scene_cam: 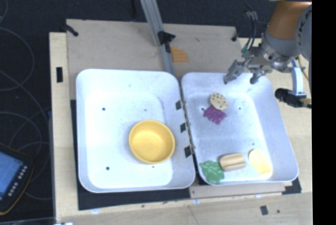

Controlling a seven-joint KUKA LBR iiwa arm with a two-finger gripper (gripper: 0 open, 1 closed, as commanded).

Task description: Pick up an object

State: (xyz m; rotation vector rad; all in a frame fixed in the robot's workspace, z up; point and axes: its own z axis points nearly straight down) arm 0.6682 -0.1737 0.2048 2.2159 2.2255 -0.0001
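My gripper (242, 77) hangs over the far edge of the right bin (273, 113), open, with nothing between its fingers. Below and left of it, a tan dotted cookie-like piece (218, 101) rests against a purple piece (214, 114) near the bin's middle. Along the near edge lie a green leafy piece (211, 171), a tan bread roll (232, 161) and a pale yellow lemon-like piece (259, 161). A yellow bowl (151, 141) sits in the left bin (105, 108).
A slanted metal post (149, 8) rises behind the bins, down to the divide between them. An orange tag (179, 54) lies on the bench beside it. Cables and a black connector (286, 95) hang to the right of the gripper.
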